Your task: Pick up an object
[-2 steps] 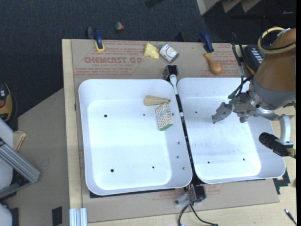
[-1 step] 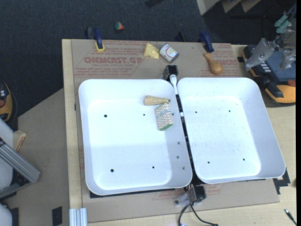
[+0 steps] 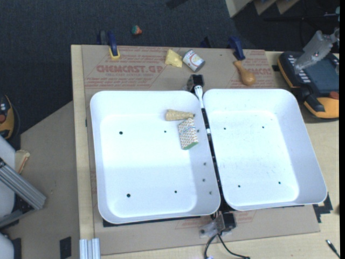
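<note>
Two objects lie in the left bin (image 3: 135,171), near its far right corner. One is a tan, cone-like roll (image 3: 178,115) lying on its side. Just below it, and touching it or nearly so, is a small packet (image 3: 187,133) with a green and white pattern, close to the bin's right wall. The right bin (image 3: 259,155) stands beside it.
On the cardboard behind the bins lie a yellow chunk (image 3: 173,58), a small white box (image 3: 193,60) and a brown wooden piece (image 3: 245,74). Blue clamps (image 3: 112,43) (image 3: 235,46) hold the board's far edge. An orange and black pendant (image 3: 315,82) sits at the right.
</note>
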Controlling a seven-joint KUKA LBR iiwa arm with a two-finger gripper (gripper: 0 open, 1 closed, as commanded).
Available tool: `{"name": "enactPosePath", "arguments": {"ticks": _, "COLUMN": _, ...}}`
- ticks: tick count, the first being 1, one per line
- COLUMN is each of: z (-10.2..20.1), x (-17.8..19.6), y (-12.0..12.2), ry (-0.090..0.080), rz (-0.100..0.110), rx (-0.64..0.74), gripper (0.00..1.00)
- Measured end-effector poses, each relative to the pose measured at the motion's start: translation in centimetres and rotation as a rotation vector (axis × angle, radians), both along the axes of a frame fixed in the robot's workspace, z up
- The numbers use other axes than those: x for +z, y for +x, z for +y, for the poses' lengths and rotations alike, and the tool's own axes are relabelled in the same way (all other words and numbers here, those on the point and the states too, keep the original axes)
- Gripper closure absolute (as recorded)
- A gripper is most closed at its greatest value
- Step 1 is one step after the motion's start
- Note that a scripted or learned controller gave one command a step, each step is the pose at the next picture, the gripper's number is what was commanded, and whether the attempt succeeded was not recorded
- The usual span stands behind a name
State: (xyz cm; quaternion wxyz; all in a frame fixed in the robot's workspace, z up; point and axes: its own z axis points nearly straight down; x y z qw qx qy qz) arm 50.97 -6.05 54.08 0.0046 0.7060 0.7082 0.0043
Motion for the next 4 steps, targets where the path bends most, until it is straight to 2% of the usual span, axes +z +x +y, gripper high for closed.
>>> {"name": "enactPosePath", "arguments": {"ticks": 1, "z": -0.1, "x": 0.5, "y": 0.2, "ry": -0.002, "rz": 0.006, "rx": -0.002, "gripper": 1.00}}
{"name": "enactPosePath", "arguments": {"ticks": 2, "z": 8.1, "x": -14.9, "y": 5.3, "ry": 0.002, "rz": 0.028, "rx": 0.005, "gripper": 1.00}}
{"name": "enactPosePath", "arguments": {"ticks": 3, "z": 3.0, "x": -16.5, "y": -1.0, "ry": 0.000, "rz": 0.019, "rx": -0.009, "gripper": 1.00}}
{"name": "enactPosePath", "arguments": {"ticks": 4, "z": -15.3, "x": -12.4, "y": 1.3, "ry": -0.009, "rz": 0.004, "rx": -0.018, "gripper": 1.00}}
